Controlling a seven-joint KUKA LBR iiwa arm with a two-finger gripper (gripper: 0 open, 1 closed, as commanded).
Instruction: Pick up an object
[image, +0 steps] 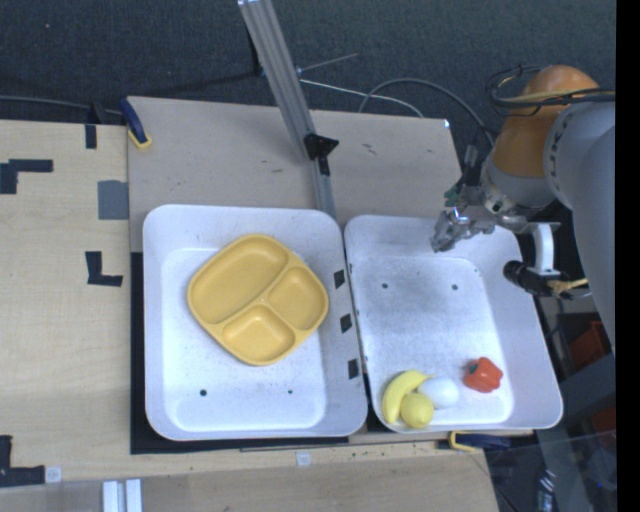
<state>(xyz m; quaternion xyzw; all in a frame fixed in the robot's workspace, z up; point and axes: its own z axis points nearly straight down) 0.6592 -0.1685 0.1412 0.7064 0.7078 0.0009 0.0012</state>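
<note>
In the right bin (420, 310) a yellow banana (399, 393), a yellow lemon-like fruit (418, 410), a white egg-like ball (440, 391) and a red pepper-like toy (483, 375) lie together near the front edge. My gripper (446, 234) hangs over the far edge of that bin, well away from these objects. Nothing shows between its fingertips. The left bin (170, 380) holds a yellow three-compartment plate (258, 298).
A slanted metal pole (290, 90) runs from the top down to the gap between the bins. Cables (420, 95) lie behind the right bin. The arm's orange band (530, 140) and grey body (590, 180) fill the upper right.
</note>
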